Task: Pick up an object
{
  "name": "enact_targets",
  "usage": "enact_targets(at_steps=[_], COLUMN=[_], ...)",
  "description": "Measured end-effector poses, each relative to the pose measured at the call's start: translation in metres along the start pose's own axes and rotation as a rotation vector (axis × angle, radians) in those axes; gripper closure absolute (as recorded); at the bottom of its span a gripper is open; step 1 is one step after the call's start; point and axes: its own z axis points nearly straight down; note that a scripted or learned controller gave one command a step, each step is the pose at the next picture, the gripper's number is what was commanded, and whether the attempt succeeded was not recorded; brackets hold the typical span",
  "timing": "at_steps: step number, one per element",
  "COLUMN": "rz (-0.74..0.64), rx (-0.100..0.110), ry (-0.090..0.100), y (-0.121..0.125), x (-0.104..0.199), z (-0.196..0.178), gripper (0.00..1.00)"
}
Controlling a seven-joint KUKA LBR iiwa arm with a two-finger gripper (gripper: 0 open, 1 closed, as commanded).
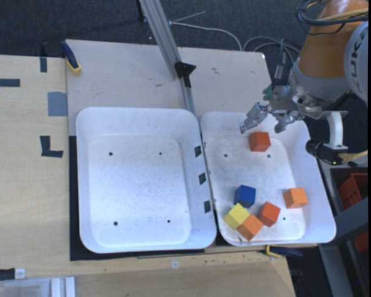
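Speckled matt white plastic bins (136,178), pale wood-look bench (25,184), glossy orange arm band (334,26)

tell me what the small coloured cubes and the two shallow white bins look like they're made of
Small coloured cubes, such as the blue one and the yellow one: probably painted wood or foam, judging by flat matte faces and crisp edges with no glare; the view can't settle which.

Shallow white bins, left and right: likely moulded plastic, given rounded corners and smooth raised rims, with a dull, scuffed, speckled finish.

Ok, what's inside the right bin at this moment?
In the right bin: a red block below the open gripper, plus blue, yellow and three orange blocks. Nothing visibly covered.
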Motion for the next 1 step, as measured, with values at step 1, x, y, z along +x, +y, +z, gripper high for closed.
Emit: enact_targets(at_steps=[1], rz=[0.003], rx=[0.012], ry=[0.002], y=[-0.0744], x=[-0.0041], z=[0.1104], gripper=[0.0])
